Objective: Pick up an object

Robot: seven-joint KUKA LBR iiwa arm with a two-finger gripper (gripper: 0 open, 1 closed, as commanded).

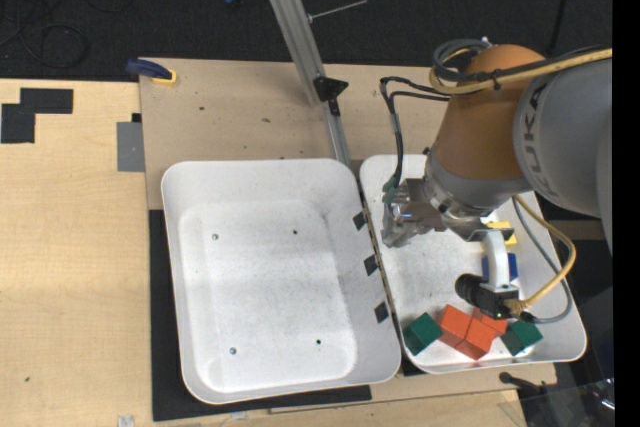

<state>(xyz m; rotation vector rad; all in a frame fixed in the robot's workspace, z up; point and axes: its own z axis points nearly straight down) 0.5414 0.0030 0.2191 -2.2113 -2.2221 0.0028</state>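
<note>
Gripper (pixel 403 220): hung over right bin (pixel 432 260); finger state apparently indeterminable.
Blocks: orange block (pixel 468 328) between green blocks (pixel 423 332).

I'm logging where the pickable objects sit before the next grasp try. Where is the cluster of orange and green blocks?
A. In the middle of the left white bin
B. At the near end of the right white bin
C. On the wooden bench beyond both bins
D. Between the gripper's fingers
B: the orange blocks and green blocks lie together at the near end of the right shallow white bin, below the gripper.
</note>
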